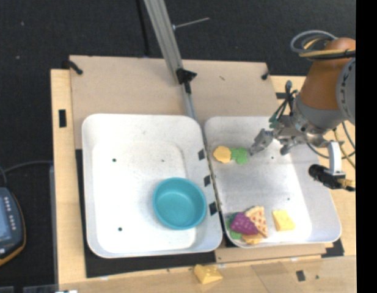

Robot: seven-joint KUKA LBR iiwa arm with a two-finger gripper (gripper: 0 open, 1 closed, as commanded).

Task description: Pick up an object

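Two white bins side by side on the bench (63, 163).

Left bin (115, 139): one item, a teal bowl (179, 202), upright, toward the near right corner.

Right bin (310, 218): five items counted.
- One yellow round piece (222, 155) and one green piece (240, 157), touching each other, at the far left of the bin close to the divider.
- One purple grape-like piece (243, 224), one orange waffle-patterned wedge (257, 220) and one yellow block (283, 220) along the near edge. The purple piece and the wedge touch; the block sits just beside them to the right, apart.

Outside the bins: one yellow wedge (207, 274) on the bench, near the front edge, below the gap between the bins.

Arm enters from the right, orange band visible. The hand (270, 144) is over the far part of the right bin, fingers spread apart, nothing between them. One fingertip is just beside the green piece, on its right; whether it touches cannot be told. The other finger is further right over bare bin floor.

One grey metal pole (167, 41) runs at a slant from the top toward the far edge of the bins.
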